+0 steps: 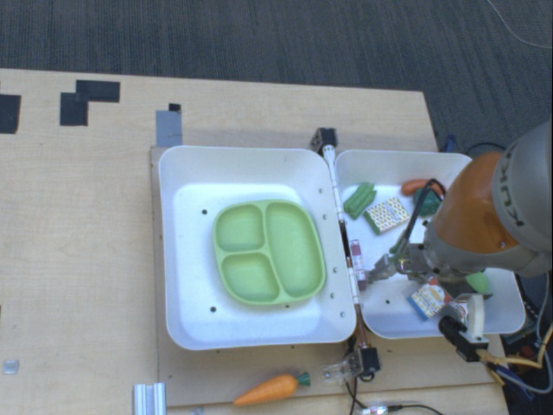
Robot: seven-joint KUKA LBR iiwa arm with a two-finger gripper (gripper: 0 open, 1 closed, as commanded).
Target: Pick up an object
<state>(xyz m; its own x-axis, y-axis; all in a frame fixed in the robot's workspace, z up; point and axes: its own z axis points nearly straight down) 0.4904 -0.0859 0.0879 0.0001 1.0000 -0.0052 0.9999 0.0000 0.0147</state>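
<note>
The right bin (380, 318) holds several small objects. A green piece (358, 199) and a patterned packet (386, 214) lie at its far left. An orange-red item (415, 185) and a dark green item (428, 202) sit behind them. A blue and white packet (427, 300) lies near the front, and a light green piece (478, 281) peeks out beside the arm. My gripper (378, 272) hangs low over the left middle of this bin, close to the divider between the bins. The grey and orange arm (475, 219) hides much of the bin's right side.
The left bin (186, 232) holds a light green divided plate (268, 252). An orange toy carrot (270, 389) lies on the bench in front of the bins, with a metal clip (148, 397) to its left. Cables hang at the bench's front right.
</note>
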